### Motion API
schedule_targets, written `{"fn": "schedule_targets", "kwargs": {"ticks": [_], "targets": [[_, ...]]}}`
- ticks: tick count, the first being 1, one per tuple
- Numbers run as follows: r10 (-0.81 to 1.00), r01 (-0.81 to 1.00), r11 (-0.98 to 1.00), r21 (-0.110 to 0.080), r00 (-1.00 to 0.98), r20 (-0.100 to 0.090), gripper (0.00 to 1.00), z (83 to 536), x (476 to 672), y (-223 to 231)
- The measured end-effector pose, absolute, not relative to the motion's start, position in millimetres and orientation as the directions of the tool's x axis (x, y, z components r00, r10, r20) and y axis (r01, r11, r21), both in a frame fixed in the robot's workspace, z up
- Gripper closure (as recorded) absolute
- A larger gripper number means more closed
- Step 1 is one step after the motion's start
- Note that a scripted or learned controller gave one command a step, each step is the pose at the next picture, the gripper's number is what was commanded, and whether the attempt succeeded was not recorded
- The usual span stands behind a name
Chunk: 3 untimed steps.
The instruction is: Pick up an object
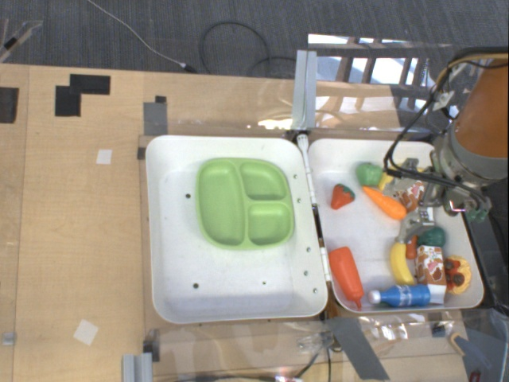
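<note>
The gripper [413, 228] is being held low in the right bin [318, 213]; whether it is open or closed cannot be told. The banana [400, 264] is being kept just below it in the view, upright along the frame, curving toward the blue bottle [407, 296]. A carrot [384, 203] is lying up-left, slanted.

A light wooden counter [71, 237] carries black square marks [79, 92] near its far edge. Behind it lies dark grey carpet floor [238, 6], where a thin cable [227, 46] makes a loop
</note>
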State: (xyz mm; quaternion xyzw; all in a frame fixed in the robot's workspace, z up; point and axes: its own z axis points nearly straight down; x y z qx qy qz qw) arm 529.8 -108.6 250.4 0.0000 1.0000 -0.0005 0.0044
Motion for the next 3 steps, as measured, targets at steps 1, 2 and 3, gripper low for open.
{"fn": "schedule_targets", "kwargs": {"ticks": [1,2,3], "targets": [[-0.028,-0.028,1.000,0.000,-1.000,-0.005,0.00,97.6,537.8,-101.0],[0.239,0.239,0.971,0.002,-0.971,-0.013,0.00,89.6,583.7,-87.0],[0.235,0.235,0.972,0.003,-0.972,-0.015,0.00,89.7,578.1,-91.7]]}}
